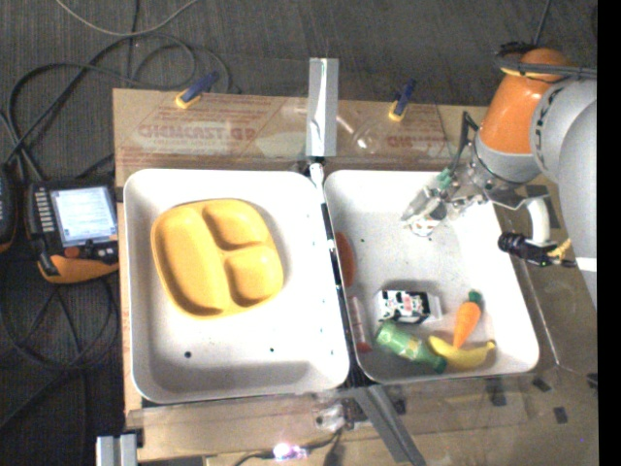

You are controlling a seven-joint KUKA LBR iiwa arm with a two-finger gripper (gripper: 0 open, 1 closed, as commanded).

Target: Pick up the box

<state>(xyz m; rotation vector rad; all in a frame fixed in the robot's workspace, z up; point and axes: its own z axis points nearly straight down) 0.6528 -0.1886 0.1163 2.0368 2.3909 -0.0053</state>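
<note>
Far to the left of the claw, off the table's edge, a handheld control pendant [73,219] with a lit screen lies on the dark floor among cables. Nearer, but still well left of the claw, the left bin [146,357] carries a yellow divided tray [221,255] in its upper half. An upright grey post [322,107] stands at the back where the two bins meet, up and left of the claw.

The right bin [369,202] lies under the claw. Along its left wall, down and left of the claw, lie a slim red-orange object and a smaller reddish one; what they are is unclear. The box [407,305], black and white, rests on the bin floor directly below the claw in the picture, well apart from it. Just below the box is a green bottle [408,343] on its side, and to its right a yellow banana [464,353] and an orange carrot [468,320] with a green top, all below the claw and slightly right.

The claw [424,214] hangs over the bin's upper part, its fingers spread apart with nothing between them. Right of it rises the grey arm with its orange band [514,115].
</note>
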